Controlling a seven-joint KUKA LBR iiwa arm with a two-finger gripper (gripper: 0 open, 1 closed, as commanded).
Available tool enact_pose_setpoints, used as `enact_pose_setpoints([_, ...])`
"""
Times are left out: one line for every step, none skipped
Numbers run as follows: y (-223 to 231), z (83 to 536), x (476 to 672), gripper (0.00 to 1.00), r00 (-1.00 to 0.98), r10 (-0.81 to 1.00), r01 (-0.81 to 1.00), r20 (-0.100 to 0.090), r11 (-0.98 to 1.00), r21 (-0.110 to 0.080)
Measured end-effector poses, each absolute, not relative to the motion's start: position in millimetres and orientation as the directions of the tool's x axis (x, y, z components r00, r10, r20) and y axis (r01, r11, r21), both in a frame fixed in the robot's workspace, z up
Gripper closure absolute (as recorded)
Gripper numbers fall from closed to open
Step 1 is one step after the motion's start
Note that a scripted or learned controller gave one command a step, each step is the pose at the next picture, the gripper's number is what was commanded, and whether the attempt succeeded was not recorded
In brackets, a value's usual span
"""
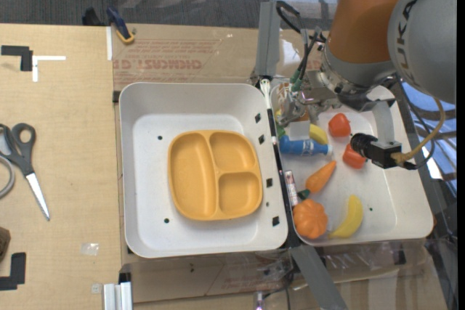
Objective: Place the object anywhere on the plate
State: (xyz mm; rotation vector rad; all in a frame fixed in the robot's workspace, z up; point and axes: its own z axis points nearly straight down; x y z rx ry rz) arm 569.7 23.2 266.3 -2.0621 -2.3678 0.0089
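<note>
**Arm low over the right bin, plate waiting**

The arm (378,3) reaches down into the right bin (407,218), its hand (301,109) near the bin's upper left corner, just above a blue bottle (304,148) and a small yellow piece (318,133). Whether the hand is open or closed on anything I cannot tell; cables and brackets hide it. The plate (216,175) lies in the left bin (142,178), with nothing on it.

To do this step well, the hand likely needs a firm grip on one item, a lift clear of the wall between the bins, then a low release over any of the three compartments.

The items look like smooth plastic toys: a rounded pumpkin (310,218), a curved banana (349,218), a tapered carrot (322,176), two red pieces (339,125). Rounded shapes may slip or roll. The plate is matte orange-yellow with raised dividers.
</note>
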Motion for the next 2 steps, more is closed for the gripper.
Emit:
enact_pose_setpoints([100.2,183.9,563.9,1.0,-0.146,0.989,0.989,-0.001,0.146,-0.005])
enact_pose_setpoints([100.1,184.2,564.2,0.0,-0.146,0.989,0.989,-0.002,0.146,-0.004])
